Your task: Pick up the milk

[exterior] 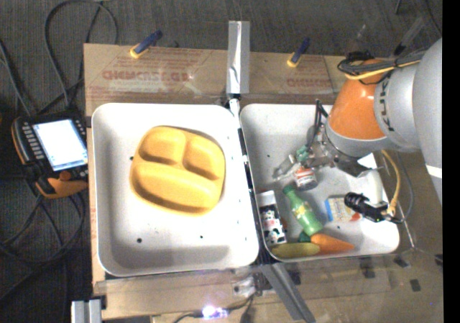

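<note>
Near edge of right bin (388,246): yellow banana (295,249) and orange carrot (332,244), with the milk carton (270,219) (cow-spotted) just behind, lying against the bin's left wall beside a green bottle (302,212). Farther in, the hand (305,167) sits low over the bin middle just above the bottle top, well off the milk; can't tell its state. Left bin (108,242) carries a yellow divided tray (178,168).

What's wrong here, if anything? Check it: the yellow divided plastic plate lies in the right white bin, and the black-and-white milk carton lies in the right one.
Wrong bin for the plate. The camera view shows the yellow divided plastic plate in the left white bin; the black-and-white milk carton does lie in the right white bin.
</note>
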Controlling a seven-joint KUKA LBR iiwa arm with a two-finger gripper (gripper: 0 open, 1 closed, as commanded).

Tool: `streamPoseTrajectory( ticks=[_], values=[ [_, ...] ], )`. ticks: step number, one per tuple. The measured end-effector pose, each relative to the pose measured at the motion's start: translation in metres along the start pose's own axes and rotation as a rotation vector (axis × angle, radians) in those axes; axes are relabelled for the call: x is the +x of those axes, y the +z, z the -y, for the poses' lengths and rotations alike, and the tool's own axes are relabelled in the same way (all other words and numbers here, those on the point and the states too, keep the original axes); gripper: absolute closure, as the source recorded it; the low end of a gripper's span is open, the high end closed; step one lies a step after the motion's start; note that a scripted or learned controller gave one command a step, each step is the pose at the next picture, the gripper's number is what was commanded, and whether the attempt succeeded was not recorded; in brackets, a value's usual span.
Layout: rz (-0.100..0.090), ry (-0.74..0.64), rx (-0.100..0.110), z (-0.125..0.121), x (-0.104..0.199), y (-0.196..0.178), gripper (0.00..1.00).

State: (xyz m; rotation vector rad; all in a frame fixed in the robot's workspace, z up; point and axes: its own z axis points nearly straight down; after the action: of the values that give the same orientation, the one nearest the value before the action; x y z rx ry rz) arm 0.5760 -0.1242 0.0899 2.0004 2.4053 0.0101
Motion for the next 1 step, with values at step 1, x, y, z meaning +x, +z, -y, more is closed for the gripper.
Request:
streamPoseTrajectory(
  ticks=[1],
  values=[
    [0.007, -0.258, -0.005, 0.0567, 0.0199, -0.0021, 0.0]
  ],
)
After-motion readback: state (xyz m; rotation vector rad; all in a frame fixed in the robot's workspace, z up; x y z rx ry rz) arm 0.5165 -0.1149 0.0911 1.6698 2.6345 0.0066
